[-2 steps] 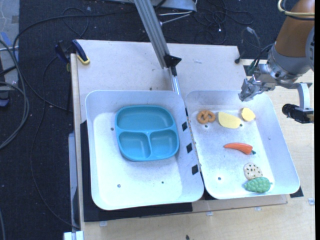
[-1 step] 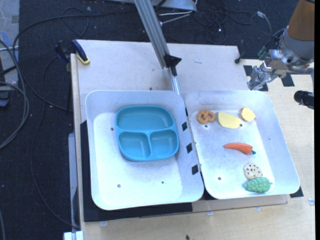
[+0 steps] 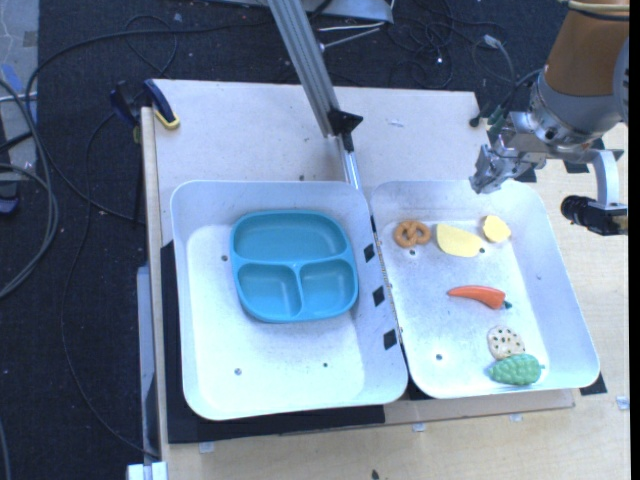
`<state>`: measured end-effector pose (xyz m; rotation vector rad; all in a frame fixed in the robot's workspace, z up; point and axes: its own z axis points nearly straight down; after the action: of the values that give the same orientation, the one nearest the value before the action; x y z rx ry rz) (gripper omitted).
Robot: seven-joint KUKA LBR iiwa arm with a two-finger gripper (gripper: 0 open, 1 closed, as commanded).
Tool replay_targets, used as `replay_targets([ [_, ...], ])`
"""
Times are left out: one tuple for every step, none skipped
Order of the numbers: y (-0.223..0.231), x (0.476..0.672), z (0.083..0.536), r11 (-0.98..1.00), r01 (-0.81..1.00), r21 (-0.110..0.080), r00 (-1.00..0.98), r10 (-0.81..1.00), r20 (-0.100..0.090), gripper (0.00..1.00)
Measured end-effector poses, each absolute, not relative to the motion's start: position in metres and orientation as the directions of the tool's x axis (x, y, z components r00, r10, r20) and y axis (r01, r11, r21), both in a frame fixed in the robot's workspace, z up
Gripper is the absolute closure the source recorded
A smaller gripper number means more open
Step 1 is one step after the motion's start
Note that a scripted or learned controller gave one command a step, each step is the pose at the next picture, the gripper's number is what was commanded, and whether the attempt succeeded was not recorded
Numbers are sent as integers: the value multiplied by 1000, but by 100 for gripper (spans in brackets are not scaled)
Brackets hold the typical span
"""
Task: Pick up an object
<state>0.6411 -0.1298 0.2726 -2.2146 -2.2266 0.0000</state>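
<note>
1. The arm (image 3: pixel 590 48) is reaching in from the upper right of the frame, its orange band sitting above the grey wrist.
2. The hand (image 3: pixel 488 180) is hanging over the upper right corner of the right bin (image 3: pixel 560 298), near the bin's far rim; its dark tip is pointing down, and nothing is showing between its parts. Whether it is standing wide or narrow cannot be told from this slant.
3. 6 small things are lying in the right bin. A yellow wedge (image 3: pixel 495 230) is sitting just below the hand, the nearest thing to it, apart from it.
4. A larger yellow piece (image 3: pixel 458 241) is lying just left of the wedge, and a brown pretzel (image 3: pixel 411 233) is lying left of that, near the bin's left wall.
5. An orange carrot (image 3: pixel 477 294) is lying lower, near the middle of the bin, well apart from the hand.
6. A speckled cookie (image 3: pixel 505 342) and a green knobbly item (image 3: pixel 516 370) are sitting close together in the lower right of the bin, farthest from the hand.
7. The left bin (image 3: pixel 200 368) is holding a blue divided plate (image 3: pixel 295 266) with 3 compartments, lying flat.
8. Both bins are resting side by side on the pale surface (image 3: pixel 420 128), with a slanted metal bar (image 3: pixel 300 43) crossing above it.
</note>
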Motion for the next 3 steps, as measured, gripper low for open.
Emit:
replay_targets([
  [-82,628,276,6,1000,0,-6,1000,1,100],
  [-29,616,257,7,1000,-2,-7,1000,2,100],
  [16,605,259,7,1000,-2,-7,1000,1,100],
])
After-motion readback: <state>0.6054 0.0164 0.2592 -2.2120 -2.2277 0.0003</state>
